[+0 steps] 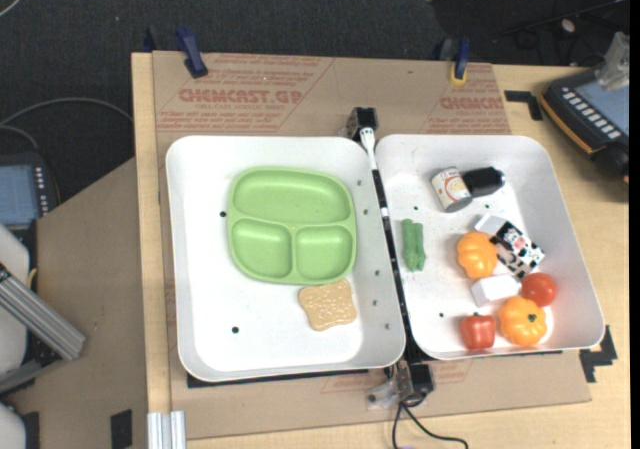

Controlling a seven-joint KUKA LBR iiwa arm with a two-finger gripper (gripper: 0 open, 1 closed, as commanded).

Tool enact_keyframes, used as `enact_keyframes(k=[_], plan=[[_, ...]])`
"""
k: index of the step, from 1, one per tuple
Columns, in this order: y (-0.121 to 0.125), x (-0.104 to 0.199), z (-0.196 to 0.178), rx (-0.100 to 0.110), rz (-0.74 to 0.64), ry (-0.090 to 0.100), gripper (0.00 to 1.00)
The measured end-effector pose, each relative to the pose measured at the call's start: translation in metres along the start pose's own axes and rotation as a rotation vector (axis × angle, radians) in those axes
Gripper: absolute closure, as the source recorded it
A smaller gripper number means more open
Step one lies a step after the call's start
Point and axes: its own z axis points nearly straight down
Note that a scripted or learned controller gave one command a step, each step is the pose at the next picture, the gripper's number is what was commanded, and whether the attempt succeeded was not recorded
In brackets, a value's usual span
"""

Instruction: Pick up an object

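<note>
Landmark: pale green three-compartment plastic plate [292, 225] in left white bin [190, 237].
Cracker: tan square biscuit [328, 305] just below plate.
Right white bin [560, 197]: green pod [412, 244], orange pepper [477, 254], red tomato [539, 289], well right of plate.

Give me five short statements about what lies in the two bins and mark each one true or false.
1. The green divided plate lies in the left bin. True.
2. The cracker rests inside a plate compartment. False: it lies on the bin floor beside the plate.
3. The green pod lies in the right bin. True.
4. The red pepper sits in the left bin. False: the right bin.
5. The small can lies in the right bin. True.
</note>
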Motion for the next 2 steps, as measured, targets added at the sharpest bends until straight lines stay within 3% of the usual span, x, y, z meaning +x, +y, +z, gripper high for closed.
enact_keyframes(k=[1,2], plan=[[-0.01,0.103,0.053,0.025,-0.008,0.013,1.0],[0.028,0.069,-0.134,-0.003,0.001,0.0,1.0]])
